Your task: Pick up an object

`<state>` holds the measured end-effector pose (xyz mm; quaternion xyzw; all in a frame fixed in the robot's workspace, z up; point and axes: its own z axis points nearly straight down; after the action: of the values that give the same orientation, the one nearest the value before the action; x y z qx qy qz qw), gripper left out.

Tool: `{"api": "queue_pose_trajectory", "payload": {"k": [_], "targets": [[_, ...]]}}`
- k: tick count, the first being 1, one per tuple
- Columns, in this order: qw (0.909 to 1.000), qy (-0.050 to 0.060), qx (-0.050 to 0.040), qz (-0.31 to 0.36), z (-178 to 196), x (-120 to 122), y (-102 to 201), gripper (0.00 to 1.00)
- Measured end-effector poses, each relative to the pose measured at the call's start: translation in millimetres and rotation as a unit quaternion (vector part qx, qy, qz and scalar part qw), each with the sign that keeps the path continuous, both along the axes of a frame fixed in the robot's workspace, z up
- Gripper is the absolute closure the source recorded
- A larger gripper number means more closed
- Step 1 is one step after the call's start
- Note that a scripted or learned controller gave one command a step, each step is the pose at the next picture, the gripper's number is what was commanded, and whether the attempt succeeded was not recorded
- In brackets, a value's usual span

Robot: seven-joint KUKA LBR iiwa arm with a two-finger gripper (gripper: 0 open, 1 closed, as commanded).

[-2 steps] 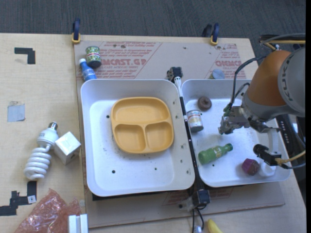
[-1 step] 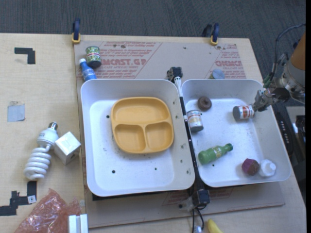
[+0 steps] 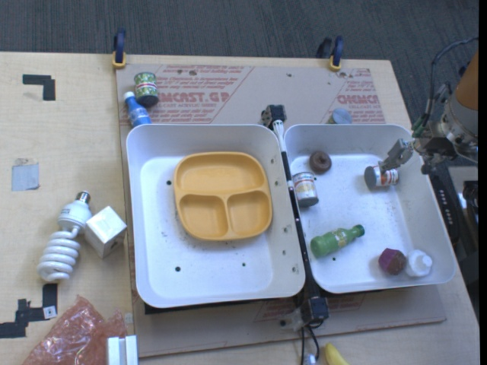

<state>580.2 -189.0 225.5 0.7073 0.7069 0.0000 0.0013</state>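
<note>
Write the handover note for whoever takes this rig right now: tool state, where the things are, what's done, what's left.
Tool: low over the right bin, at its upper right, right beside the small can lying there. Whether it grips the can cannot be told.
Right bin also holds: brown ring at top left, upright can by the left wall, green bottle in the middle, purple object and white cap at lower right.
Left bin: yellow divided plate.
Done: tool brought to the small can.
Left: confirm a grip and lift an object.
</note>
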Motion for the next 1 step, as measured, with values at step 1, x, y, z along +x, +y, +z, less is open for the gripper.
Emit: {"api": "queue_pose_trajectory", "payload": {"k": [1], "targets": [[1.0000,0.001,0.0007,-0.001,-107.2,-40.3,14.6,0.00]]}}
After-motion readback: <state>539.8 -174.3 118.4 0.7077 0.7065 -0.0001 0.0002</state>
